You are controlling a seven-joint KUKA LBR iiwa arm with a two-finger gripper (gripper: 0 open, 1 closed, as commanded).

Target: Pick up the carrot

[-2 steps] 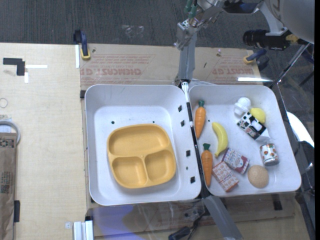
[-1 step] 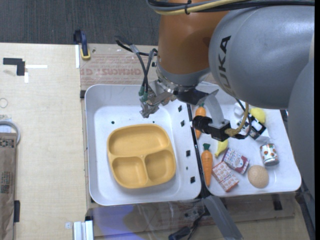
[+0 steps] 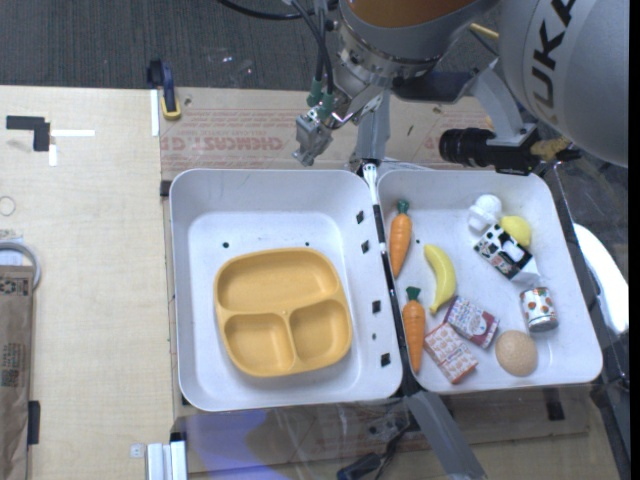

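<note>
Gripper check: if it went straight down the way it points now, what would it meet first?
Probably the back rim where the two white bins meet, or the bench just behind it. The gripper hangs there, up-frame of the nearer carrot; depth is unclear from this single view.

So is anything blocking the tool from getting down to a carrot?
Nothing visible does. The tool is above the bins' far edge, and both carrots lie uncovered along the right bin's left wall. The banana lies close beside them.
</note>
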